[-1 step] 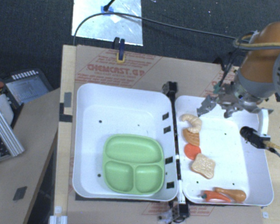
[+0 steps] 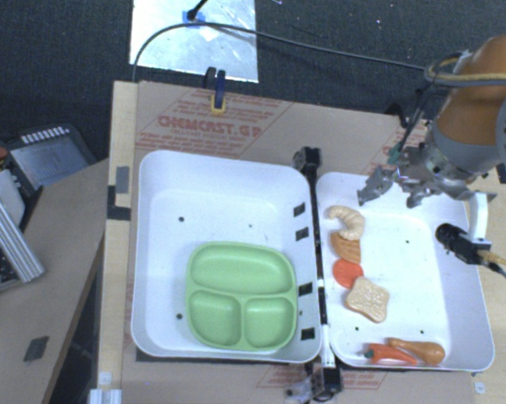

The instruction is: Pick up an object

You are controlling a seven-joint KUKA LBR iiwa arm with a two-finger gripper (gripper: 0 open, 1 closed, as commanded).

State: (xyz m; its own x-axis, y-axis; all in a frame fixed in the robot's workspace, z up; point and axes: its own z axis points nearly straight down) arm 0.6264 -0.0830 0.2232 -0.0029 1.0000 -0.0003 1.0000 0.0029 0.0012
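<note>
The food pieces lie in my right bin (image 2: 470,286) along its nine o'clock side: a pale croissant (image 2: 346,219), a tan piece (image 2: 347,247) under it, a red disc (image 2: 348,273), a toast slice (image 2: 368,299), and at six o'clock a carrot (image 2: 387,354) beside an orange drumstick-like piece (image 2: 418,349). My hand (image 2: 393,190) hovers at the bin's twelve o'clock rim, fingers spread, pinching nothing. The left bin (image 2: 175,190) holds a green divided tray (image 2: 241,295).
</note>
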